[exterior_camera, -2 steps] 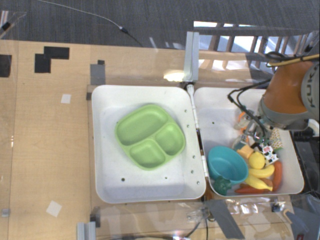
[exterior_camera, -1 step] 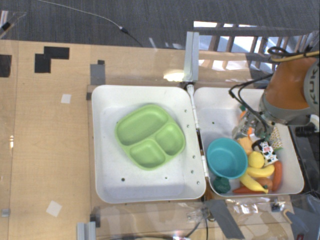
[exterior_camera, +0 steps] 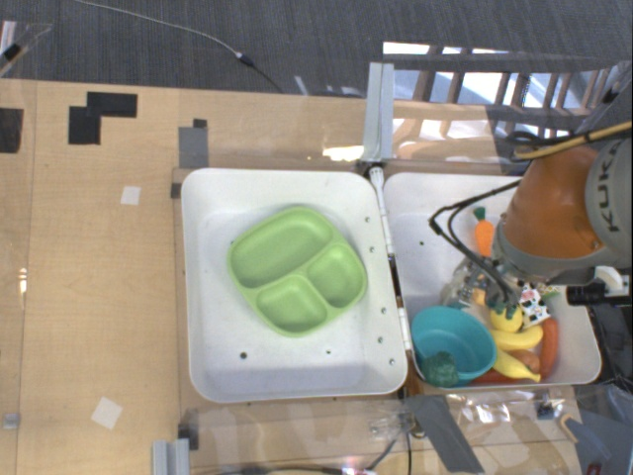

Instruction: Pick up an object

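The right bin (exterior_camera: 425,216) holds a blue bowl (exterior_camera: 451,344) with a small green thing inside, yellow bananas (exterior_camera: 516,340) beside it, a small orange carrot-like toy (exterior_camera: 483,237) and a red piece (exterior_camera: 549,346) at the bin's right. My gripper (exterior_camera: 492,297) reaches down into this bin just above the bananas and the bowl's far rim. The grey and orange wrist (exterior_camera: 554,221) covers much of it, and its fingers are lost among cables and clutter. Nothing is seen held between them.
The left bin (exterior_camera: 213,295) holds a green three-compartment plate (exterior_camera: 297,269). A metal post (exterior_camera: 379,112) stands behind the divider between the bins. Black cables (exterior_camera: 465,216) loop from the wrist over the right bin. Wooden bench surface extends to the left.
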Robot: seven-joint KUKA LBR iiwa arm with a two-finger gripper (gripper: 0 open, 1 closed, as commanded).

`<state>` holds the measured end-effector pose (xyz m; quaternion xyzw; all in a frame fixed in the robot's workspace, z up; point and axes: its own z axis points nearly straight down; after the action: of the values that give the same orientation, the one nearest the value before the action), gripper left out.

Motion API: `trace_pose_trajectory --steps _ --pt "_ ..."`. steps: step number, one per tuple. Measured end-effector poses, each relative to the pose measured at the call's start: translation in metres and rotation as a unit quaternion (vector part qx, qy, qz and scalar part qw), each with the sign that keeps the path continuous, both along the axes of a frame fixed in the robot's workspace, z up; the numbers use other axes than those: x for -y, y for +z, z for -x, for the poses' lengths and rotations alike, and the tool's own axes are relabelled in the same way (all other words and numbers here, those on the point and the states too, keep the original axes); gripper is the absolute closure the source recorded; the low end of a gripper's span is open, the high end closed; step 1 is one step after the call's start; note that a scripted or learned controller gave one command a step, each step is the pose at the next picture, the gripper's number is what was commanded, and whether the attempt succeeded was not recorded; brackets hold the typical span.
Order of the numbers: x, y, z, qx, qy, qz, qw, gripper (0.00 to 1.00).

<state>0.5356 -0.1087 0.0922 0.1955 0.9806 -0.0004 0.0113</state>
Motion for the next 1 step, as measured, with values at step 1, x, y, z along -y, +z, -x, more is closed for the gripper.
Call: trace_pose_trajectory --steps 1 --pt "-0.0075 0.1815 -0.0564 -0.001 -0.045 -0.0022 0.9990 1.00"
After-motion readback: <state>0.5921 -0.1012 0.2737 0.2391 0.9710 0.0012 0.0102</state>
